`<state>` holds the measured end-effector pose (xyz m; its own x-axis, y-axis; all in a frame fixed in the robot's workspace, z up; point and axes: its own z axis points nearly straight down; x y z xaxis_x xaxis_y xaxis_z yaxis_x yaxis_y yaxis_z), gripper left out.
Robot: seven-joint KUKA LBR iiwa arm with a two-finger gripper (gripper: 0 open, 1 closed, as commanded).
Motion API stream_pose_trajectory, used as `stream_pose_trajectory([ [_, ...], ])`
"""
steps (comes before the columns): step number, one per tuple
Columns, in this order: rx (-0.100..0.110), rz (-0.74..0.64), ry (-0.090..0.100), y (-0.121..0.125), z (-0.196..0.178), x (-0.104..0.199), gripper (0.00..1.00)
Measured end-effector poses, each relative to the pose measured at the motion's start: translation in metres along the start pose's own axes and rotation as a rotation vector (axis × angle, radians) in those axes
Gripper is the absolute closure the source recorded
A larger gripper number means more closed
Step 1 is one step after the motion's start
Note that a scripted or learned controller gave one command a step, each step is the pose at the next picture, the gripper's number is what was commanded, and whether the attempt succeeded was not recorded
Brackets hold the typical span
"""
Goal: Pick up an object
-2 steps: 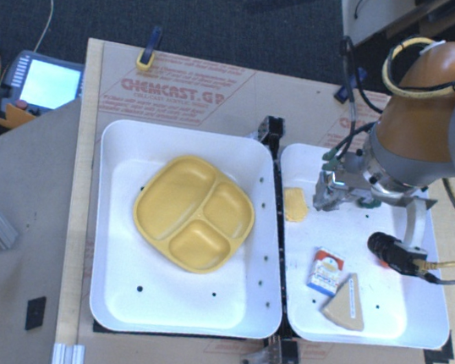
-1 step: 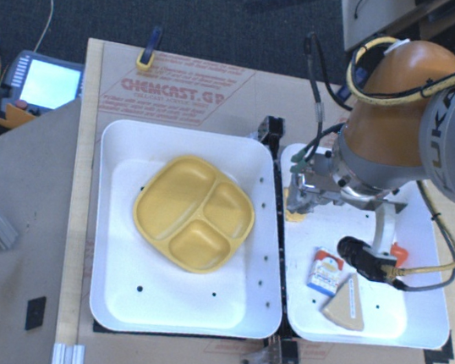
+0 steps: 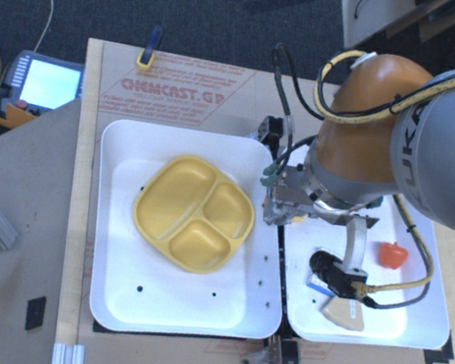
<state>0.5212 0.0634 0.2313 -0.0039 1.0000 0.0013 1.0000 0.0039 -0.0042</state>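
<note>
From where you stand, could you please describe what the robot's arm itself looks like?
The arm is a thick grey cylinder with dark lettering partly showing on its side. Above the wrist sits a rounded orange band. Yellow and black cables loop over the orange part, and another yellow cable curves below it. Under the band is a grey metal wrist.

arm (image 3: 438, 150): reaching in from right | wrist bent down | claw (image 3: 276, 213): low

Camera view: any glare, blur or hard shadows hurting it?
Camera view: sharp overall, even light; soft sheen on the orange band; left bin bright but not blown out; yellow tray casts only a faint shadow; arm blocks part of the right bin.
</note>
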Motion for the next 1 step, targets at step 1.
stream_pose_trajectory([
  [1,-0.001,0.003,-0.001,0.0008,-0.0001,-0.0020,0.00],
])
